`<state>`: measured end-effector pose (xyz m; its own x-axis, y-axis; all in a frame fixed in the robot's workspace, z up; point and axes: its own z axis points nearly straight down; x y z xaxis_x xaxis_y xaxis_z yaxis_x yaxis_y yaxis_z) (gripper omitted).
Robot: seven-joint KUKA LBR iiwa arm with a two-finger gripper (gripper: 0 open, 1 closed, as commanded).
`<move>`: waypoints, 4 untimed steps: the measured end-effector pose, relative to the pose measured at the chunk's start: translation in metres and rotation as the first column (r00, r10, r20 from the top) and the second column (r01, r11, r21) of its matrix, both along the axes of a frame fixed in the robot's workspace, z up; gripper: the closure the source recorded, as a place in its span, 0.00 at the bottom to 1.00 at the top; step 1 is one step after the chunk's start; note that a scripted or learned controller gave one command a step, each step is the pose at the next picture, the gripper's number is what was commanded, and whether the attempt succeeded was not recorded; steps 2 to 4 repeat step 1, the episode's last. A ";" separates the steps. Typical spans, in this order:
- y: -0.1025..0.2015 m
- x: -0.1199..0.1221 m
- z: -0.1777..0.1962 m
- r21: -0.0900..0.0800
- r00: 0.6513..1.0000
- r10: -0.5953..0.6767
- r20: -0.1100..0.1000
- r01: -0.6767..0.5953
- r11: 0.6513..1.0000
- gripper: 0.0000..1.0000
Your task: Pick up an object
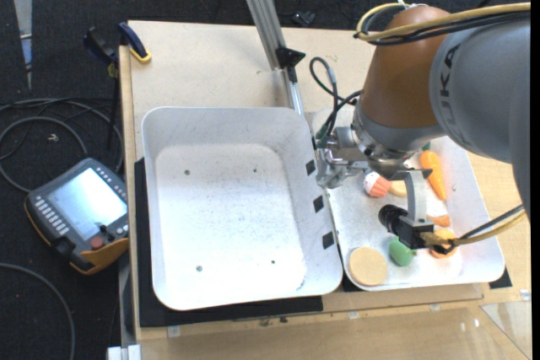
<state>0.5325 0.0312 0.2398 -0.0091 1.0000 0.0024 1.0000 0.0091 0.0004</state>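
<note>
Grey arm [472, 72] fills the upper right of the frame, its gripper [337, 164] low over the right bin [481, 265]; whether it grips anything cannot be told; lower in that bin lie a tan disc [368, 265], a green piece [401, 252] and an orange carrot [435, 173]; the left bin [160, 131] spreads across the centre left.

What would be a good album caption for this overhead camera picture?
Grey-and-orange robot arm reaching over the right white bin, above a tan disc, green piece and carrot.
</note>
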 end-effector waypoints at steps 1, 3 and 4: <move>0.055 -0.004 0.007 -0.001 1.000 0.001 -0.001 -0.001 1.000 1.00; 0.055 -0.004 0.007 -0.001 1.000 0.001 -0.001 -0.001 1.000 1.00; 0.055 -0.004 0.007 -0.001 1.000 0.001 -0.001 -0.001 1.000 1.00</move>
